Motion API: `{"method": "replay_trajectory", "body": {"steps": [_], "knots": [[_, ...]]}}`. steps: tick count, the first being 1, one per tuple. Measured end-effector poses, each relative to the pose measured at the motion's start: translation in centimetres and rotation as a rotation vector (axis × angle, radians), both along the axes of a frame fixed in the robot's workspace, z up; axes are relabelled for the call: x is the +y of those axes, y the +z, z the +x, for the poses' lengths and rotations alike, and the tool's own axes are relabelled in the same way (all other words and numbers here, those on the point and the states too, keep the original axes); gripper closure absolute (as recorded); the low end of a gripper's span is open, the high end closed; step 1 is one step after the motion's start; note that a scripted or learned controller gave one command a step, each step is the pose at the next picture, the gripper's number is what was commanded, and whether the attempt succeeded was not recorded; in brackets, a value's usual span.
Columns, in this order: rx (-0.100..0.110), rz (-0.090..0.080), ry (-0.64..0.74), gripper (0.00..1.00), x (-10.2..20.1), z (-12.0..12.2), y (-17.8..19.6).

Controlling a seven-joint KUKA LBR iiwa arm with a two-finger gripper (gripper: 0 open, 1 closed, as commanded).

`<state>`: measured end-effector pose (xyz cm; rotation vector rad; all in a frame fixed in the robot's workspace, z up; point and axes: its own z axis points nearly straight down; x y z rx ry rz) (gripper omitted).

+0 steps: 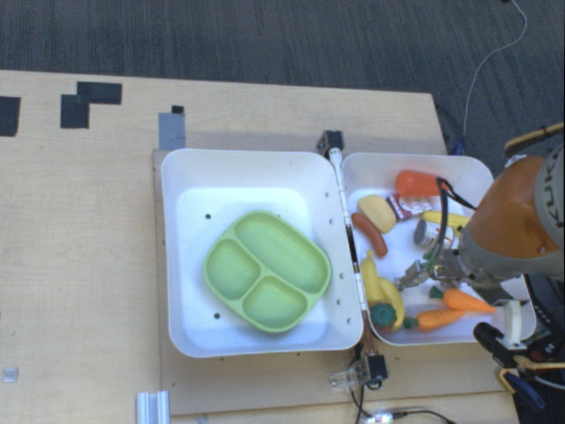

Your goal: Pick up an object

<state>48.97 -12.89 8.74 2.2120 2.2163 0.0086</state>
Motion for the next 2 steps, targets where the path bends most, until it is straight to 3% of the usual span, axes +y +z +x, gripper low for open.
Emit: {"method": "replay_trajectory", "body": {"steps": [1, 2], "knots": [[-0.006, -0.001, 0.0, 1.0, 0.0, 0.2, 1.1], [0.007, 0.002, 0.002, 1.0, -4.6, 4.7, 5.5]]}}
